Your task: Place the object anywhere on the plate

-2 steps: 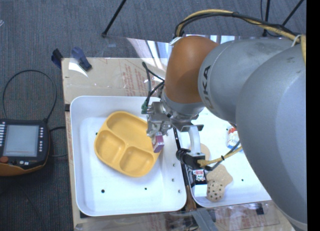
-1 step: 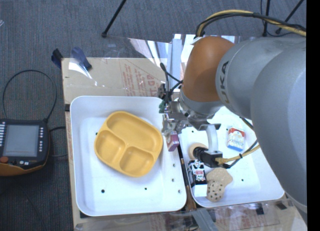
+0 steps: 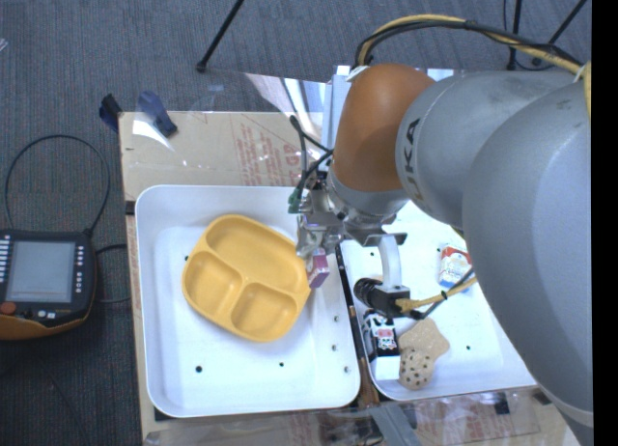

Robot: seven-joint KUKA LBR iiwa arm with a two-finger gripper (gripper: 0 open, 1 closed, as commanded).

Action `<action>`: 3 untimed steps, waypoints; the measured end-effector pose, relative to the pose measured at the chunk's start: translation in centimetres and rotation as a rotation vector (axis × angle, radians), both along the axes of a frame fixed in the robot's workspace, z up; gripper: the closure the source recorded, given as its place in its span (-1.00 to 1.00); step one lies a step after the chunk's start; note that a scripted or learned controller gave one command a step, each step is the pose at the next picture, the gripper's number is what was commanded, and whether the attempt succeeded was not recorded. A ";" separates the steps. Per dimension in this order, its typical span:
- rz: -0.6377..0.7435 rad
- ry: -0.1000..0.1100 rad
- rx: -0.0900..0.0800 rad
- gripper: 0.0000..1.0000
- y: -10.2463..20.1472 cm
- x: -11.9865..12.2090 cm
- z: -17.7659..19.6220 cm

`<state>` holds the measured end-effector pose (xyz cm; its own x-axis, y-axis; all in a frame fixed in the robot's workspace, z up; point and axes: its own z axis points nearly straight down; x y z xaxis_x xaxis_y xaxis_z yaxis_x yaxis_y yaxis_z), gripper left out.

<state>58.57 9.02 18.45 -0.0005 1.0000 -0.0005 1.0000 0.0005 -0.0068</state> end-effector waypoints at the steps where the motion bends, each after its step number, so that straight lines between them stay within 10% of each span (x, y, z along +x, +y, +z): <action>1: -0.002 0.001 0.000 1.00 0.8 -3.7 0.0; 2: -0.006 0.000 -0.001 1.00 -4.7 -6.1 0.5; 3: 0.007 -0.004 0.002 1.00 4.7 -5.8 5.1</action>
